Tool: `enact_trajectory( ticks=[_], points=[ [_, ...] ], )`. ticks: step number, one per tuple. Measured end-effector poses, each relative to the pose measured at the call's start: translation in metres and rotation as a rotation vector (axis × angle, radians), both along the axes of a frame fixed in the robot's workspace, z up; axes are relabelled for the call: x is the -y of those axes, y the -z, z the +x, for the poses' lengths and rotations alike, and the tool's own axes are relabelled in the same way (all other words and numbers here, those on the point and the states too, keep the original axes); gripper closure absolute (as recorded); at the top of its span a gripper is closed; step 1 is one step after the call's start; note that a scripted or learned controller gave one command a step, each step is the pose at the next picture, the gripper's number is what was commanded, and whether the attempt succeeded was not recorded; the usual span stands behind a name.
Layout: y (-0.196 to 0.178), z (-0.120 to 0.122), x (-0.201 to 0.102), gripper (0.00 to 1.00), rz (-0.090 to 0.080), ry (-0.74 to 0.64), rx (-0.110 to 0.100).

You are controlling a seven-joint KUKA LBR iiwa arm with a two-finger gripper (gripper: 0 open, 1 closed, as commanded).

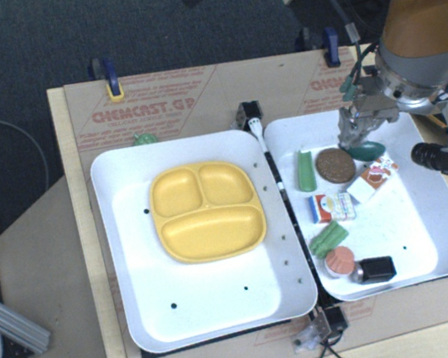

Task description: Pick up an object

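Tool [359,138] above teal object [369,150]

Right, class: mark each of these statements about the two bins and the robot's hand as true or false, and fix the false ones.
1. The yellow three-compartment plastic plate lies in the left white bin. True.
2. The round brown disc sits on the plate. False: it lies in the right white bin.
3. The hand is over the right bin's far end. True.
4. The small black block lies at the right bin's far end. False: it lies at the near edge.
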State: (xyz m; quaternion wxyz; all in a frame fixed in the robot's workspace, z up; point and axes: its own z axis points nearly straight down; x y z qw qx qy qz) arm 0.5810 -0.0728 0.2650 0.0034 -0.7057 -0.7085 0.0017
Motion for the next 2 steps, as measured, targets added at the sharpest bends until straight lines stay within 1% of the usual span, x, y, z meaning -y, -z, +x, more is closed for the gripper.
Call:
enact_trajectory(
  ticks=[1,2],
  points=[
    [0.005,-0.027,-0.033,1.0,-0.001,0.001,0.003],
    [-0.036,-0.08,-0.069,1.0,-0.001,0.001,0.003]
  ],
)
